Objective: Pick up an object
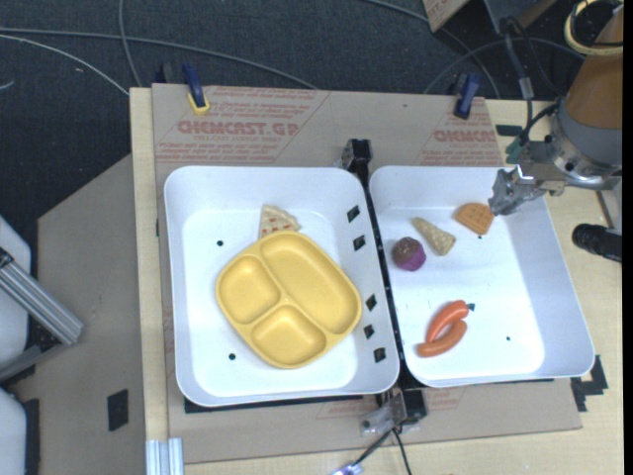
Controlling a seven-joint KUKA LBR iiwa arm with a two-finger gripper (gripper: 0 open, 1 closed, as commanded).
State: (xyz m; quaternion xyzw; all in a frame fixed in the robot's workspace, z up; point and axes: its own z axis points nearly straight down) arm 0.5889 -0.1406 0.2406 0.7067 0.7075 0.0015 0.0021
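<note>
A yellow three-compartment plastic tray (288, 300) crowds the left shallow white bin (188, 265). The right shallow white bin (534, 295) has bare floor along its right side. The gripper (504, 194) hovers just beside an orange waffle-textured biscuit (475, 218); finger spread cannot be told.

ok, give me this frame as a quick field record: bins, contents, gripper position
left bin: yellow three-compartment plastic tray; tan wedge partly under its far edge
right bin: purple round item, beige wedge, orange-brown waffle-like piece, red-orange pepper-like toy
gripper: over the right bin's far side, beside the waffle-like piece
held: nothing visible
</note>
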